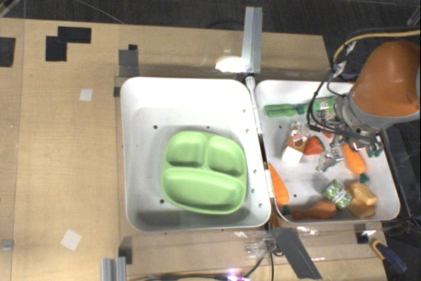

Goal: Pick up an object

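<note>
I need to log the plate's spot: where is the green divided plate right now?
The green divided plate lies in the left bin, toward its middle and front, apart from the food items in the right bin.

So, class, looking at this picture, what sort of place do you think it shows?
Probably a robotics lab bench set up for picking trials. A grey and orange robot arm reaches over two white bins, one holding a green divided tray, the other toy food such as a carrot.

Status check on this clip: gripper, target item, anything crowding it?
Gripper low in right white bin, finger state unclear. Nothing seen held. Orange carrot beside it; red toy piece and small white block close by.
</note>
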{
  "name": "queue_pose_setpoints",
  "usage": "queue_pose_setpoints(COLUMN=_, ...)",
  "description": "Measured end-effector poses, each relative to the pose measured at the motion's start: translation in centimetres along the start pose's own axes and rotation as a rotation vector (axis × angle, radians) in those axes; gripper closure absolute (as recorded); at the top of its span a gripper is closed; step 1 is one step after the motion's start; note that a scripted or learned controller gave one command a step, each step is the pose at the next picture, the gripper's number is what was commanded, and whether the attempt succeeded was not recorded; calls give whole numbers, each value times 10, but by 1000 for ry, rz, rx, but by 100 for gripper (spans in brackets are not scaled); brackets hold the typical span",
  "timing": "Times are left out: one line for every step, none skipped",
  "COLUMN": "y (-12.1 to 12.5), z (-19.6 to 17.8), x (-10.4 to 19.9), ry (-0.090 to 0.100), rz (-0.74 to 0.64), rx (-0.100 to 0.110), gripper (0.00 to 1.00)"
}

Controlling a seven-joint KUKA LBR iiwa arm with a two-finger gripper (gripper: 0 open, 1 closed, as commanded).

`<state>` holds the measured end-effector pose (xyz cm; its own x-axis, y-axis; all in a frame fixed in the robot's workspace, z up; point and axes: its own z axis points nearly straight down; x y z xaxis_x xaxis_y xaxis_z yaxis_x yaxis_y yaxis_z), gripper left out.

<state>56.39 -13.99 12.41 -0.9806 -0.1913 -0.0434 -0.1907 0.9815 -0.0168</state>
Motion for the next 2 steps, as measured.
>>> queue_pose_setpoints(y=36, z=12, x=6, ry=-27, rz=113, rx=12, gripper=0)
queue_pose_setpoints(y=49, z=11, x=20, ry=-39, rz=223, rx=11, gripper=0)
